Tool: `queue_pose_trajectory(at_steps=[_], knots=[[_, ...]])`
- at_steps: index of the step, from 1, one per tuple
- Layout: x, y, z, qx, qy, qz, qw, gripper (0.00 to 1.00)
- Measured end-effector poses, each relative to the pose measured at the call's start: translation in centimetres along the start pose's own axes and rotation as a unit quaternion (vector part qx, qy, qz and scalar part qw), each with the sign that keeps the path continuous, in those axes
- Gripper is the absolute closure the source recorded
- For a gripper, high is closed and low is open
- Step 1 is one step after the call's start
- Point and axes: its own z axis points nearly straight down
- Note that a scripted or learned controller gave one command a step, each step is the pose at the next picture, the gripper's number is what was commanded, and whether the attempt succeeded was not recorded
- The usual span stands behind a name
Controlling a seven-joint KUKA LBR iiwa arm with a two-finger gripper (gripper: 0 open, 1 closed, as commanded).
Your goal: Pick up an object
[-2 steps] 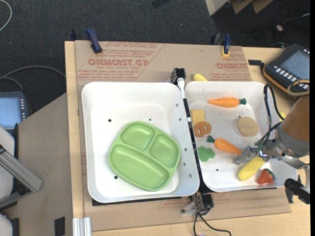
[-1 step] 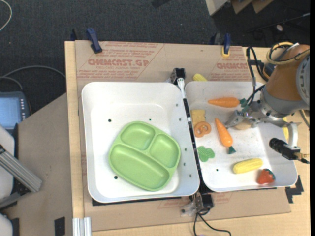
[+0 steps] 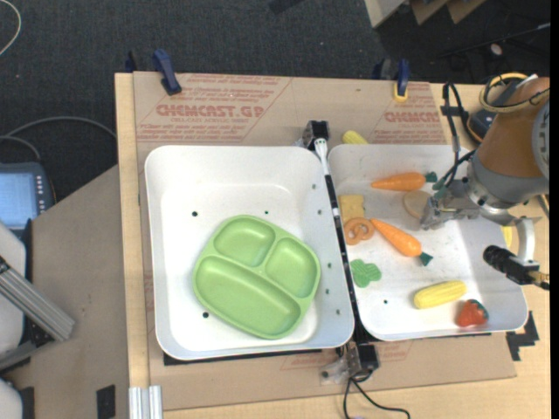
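Right bin (image 3: 489,321) — arm (image 3: 511,160) bent low, wrist down.

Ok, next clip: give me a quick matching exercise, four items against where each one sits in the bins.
Items
1. green divided plate
2. yellow corn
3. red strawberry
4. green broccoli piece

Places
A. near right corner of the right bin
B. in the left bin
C. right bin, against the divider between the bins
D. right bin, near its front edge, just left of the strawberry

Pairs: 1-B, 2-D, 3-A, 4-C
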Motion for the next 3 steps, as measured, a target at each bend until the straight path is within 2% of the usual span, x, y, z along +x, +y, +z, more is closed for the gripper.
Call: queue_pose_trajectory(at_steps=[1,2,3], knots=[[0.0,0.0,0.1,0.000,0.000,0.000,1.0000,0.00],[7.3,7.3,1.1,0.009,-0.001,0.000,1.0000,0.00],[0.4,1.9,0.7,0.005,0.001,0.004,1.0000,0.00]])
